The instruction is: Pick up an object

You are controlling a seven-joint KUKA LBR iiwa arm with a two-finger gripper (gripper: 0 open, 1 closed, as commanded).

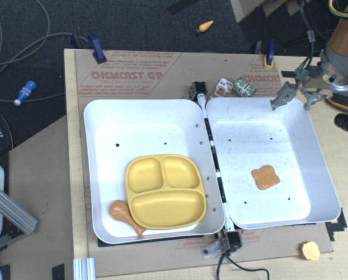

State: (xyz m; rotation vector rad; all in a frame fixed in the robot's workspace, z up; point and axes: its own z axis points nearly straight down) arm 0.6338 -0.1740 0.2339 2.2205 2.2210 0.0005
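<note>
Hovering at the upper right of the frame over the right bin's (313, 156) far corner, my gripper (294, 97) hangs with its 2 fingers spread wide and holding nothing, well apart from the brown toast piece (265, 177) lying lower in that bin.

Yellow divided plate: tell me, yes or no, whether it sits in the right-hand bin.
No. The yellow divided plate lies in the left bin, while the right bin holds a small brown toast-like piece.

Right bin (313, 174): floor open around the toast (265, 177). Left bin (104, 156): tray (164, 191) and drumstick (126, 214) crowd front half; rear open
</note>
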